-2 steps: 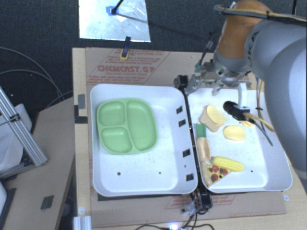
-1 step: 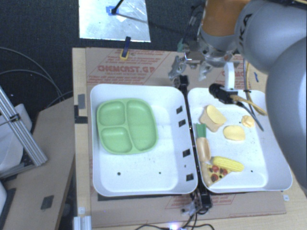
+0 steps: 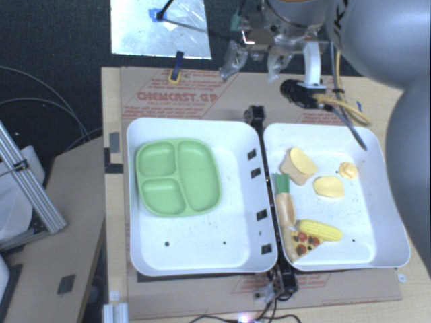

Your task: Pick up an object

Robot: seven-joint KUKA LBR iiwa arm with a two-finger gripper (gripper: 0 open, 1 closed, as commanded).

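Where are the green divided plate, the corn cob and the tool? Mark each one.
green divided plate (image 3: pixel 178 177), camera view, on the ridge where its compartments meet.
corn cob (image 3: pixel 320 231), camera view, middle of the yellow cob.
tool (image 3: pixel 254 62), camera view, midway between its two fingertips.

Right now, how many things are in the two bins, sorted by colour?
Green: 1, the divided plate, in the left bin.
Yellow or tan: 4, the corn cob, two yellow pieces, a tan piece.
Mixed colours: 2, a carrot, a pizza slice.
Total: 7.
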